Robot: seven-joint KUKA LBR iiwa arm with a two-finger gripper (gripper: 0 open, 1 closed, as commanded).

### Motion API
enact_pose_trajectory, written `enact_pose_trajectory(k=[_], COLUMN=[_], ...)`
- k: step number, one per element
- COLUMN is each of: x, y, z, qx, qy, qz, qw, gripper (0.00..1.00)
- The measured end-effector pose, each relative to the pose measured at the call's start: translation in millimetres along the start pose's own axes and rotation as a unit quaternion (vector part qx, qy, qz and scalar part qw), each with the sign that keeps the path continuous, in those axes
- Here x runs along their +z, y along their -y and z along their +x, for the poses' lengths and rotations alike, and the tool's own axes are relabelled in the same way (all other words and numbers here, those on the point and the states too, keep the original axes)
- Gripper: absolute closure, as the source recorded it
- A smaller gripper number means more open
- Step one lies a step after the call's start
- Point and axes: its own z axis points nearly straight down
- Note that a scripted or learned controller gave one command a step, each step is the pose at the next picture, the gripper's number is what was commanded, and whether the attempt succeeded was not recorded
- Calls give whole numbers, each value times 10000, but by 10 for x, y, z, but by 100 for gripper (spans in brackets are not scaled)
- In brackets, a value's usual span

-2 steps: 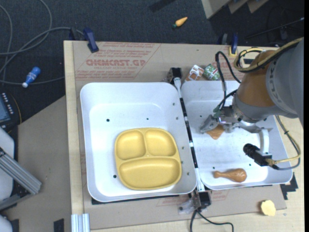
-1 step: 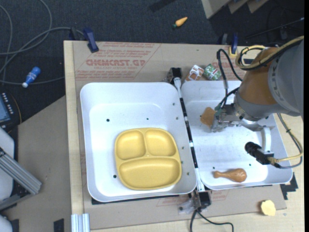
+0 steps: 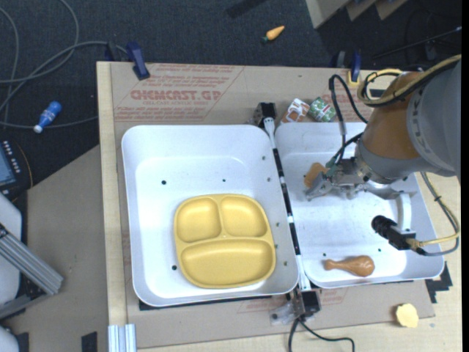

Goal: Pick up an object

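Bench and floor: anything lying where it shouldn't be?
Yes. A yellow chunk lies on the bench outside the right bin, small packets sit behind that bin, and a blue bottle and orange piece lie on the floor.

You are looking at a robotics lab: a grey industrial arm (image 3: pixel 432 116) works over two white bins (image 3: pixel 146 167) on a cardboard-covered bench (image 3: pixel 183 94) held by blue clamps (image 3: pixel 136 59), with loose cables (image 3: pixel 44 42) trailing across dark carpet (image 3: pixel 183 13) and aluminium framing (image 3: pixel 26 262) alongside.
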Motion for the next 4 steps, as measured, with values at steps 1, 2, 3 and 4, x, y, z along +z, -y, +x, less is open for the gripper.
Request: enact_pose_trajectory(k=[1, 2, 3, 4], x=[102, 97, -18, -222], y=[-295, -482, -486, -134], z=[133, 87, 87, 89], qx=[-1, -1, -6, 14], qy=[-6, -4, 2, -14], qz=[-3, -4, -16, 27], qw=[10000, 10000, 10000, 10000], gripper=[0, 0, 100, 100])
